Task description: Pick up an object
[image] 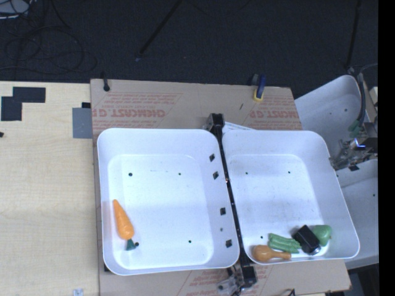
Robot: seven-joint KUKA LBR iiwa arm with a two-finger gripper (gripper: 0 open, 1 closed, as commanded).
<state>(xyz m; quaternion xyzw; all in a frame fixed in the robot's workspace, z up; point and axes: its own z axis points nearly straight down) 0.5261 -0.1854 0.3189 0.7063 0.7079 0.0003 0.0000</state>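
An orange carrot with a dark green stub lies at the front left of the left bin. In the front right corner of the right bin several items crowd together: a yellow-orange gourd, a green pod, a black block and a light green piece. My gripper is partly visible at the right edge, just outside the right bin's right rim and well away from every object. Nothing is visibly held in it.
A black divider with clips runs between the two bins. Both bins rest on a cardboard sheet on the wooden bench. A white curved panel rises at the back right beside the gripper. A blue clamp sits on the cardboard's far edge.
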